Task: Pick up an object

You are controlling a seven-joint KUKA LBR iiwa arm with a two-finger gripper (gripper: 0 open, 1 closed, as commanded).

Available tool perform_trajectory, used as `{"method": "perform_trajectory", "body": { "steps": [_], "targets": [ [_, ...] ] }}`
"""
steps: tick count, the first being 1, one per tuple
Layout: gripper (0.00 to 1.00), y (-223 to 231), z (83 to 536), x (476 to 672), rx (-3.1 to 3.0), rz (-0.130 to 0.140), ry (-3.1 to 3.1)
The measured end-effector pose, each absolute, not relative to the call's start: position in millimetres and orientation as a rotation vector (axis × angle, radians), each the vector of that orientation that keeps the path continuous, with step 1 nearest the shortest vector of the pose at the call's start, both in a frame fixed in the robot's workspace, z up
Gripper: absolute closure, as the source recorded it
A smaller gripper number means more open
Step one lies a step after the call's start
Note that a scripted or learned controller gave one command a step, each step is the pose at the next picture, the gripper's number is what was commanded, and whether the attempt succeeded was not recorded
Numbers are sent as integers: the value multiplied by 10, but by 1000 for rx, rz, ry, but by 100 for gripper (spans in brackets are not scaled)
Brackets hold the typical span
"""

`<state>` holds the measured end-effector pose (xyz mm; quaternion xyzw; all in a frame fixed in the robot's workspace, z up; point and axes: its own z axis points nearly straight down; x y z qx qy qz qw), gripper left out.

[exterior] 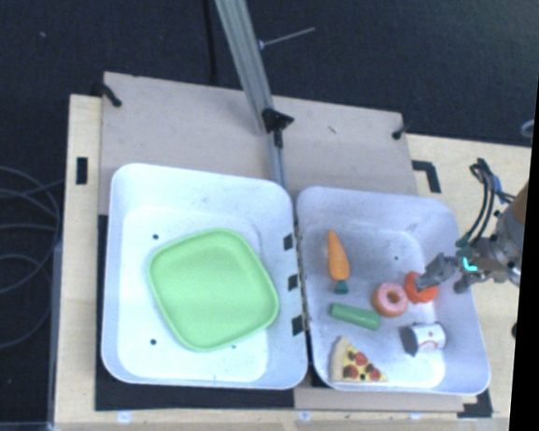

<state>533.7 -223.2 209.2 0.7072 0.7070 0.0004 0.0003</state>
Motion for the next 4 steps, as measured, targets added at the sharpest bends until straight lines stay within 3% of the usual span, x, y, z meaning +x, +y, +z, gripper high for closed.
{"method": "perform_trajectory", "body": {
  "steps": [1,3,4],
  "targets": [
    [0,-2232,2092,5337,2221,1,2221],
    [0,-2267,1047,5432,2217,6,2216],
    [100,-2261,1178,5450,2213,13,2216]
  ]
}}
